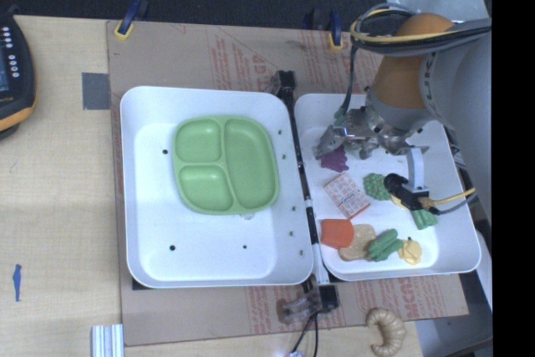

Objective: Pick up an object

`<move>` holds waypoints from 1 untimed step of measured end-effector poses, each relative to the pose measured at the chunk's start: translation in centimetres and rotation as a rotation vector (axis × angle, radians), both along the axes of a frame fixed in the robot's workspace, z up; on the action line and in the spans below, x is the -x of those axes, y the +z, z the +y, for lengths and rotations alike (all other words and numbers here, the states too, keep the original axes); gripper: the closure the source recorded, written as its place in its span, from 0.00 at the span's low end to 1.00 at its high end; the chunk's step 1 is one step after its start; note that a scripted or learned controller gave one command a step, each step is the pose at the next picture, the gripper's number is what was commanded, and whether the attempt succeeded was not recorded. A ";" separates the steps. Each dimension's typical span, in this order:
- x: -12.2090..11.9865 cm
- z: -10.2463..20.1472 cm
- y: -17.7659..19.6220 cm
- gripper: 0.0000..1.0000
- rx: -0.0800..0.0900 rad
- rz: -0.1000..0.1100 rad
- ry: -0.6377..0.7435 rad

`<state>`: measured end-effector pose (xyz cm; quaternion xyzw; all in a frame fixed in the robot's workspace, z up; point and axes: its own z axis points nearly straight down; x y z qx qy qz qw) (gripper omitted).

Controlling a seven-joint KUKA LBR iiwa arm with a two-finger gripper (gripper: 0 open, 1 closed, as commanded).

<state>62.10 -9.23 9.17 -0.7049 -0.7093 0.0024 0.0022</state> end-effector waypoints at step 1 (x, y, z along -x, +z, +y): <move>-0.1 -0.1 1.1 1.00 0.000 0.000 0.000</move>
